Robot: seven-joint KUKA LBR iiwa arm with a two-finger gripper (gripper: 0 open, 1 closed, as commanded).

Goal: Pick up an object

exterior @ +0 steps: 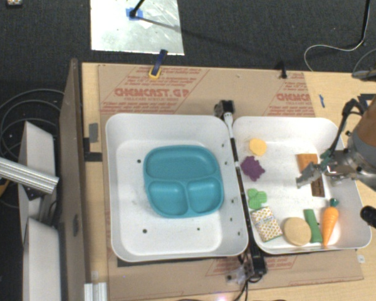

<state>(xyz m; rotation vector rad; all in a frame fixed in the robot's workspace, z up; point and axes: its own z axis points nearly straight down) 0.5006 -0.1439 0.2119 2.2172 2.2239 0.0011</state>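
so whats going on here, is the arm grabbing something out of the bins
A grey arm reaches in from the right over the right bin, its gripper hovering by a brown block. Nothing is visibly between its fingers, so no pick has happened yet. Around it lie a yellow piece, a purple cluster, a green piece, a patterned block, a tan round, a green stick and a carrot. The left bin holds a blue divided tray.
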